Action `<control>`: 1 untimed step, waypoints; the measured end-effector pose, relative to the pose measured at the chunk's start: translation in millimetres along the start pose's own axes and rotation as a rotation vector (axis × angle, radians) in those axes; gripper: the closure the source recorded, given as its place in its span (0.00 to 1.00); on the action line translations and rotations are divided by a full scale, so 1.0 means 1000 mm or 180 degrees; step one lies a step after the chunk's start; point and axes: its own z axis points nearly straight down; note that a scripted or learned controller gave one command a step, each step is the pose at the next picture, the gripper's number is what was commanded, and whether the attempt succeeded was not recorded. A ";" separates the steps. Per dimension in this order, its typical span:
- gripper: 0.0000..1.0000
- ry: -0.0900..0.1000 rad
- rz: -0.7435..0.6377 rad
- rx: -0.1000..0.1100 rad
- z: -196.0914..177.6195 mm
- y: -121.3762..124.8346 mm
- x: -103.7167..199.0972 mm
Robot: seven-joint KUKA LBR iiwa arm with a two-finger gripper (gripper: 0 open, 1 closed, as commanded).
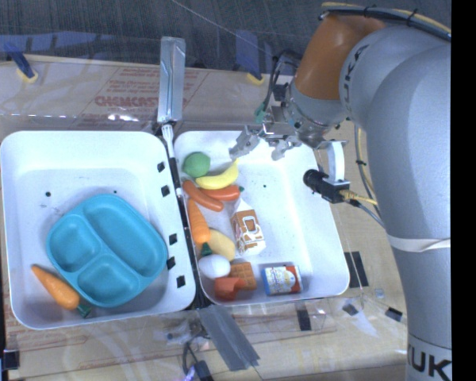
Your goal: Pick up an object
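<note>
My gripper (262, 144) hangs over the far part of the right bin (321, 236), its two fingers (243, 143) spread apart with nothing between them. Just left of and below it lie a green round fruit (196, 163), a yellow banana (219, 178) and a red-orange sausage-shaped piece (204, 196). Further toward the front of that bin are an orange carrot (200, 223), a small carton (247, 231), a white egg (215, 266), a brown waffle-like piece (239, 273) and a small can (282, 279).
The left bin (32, 157) holds a blue divided plate (107, 248) and another orange carrot (55, 286) at its front left corner. A metal divider (170, 78) stands between the bins at the back. The arm's grey body (397, 133) fills the right side.
</note>
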 end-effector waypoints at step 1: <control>0.00 -0.0003 -0.0058 -0.0048 0.093 0.004 0.010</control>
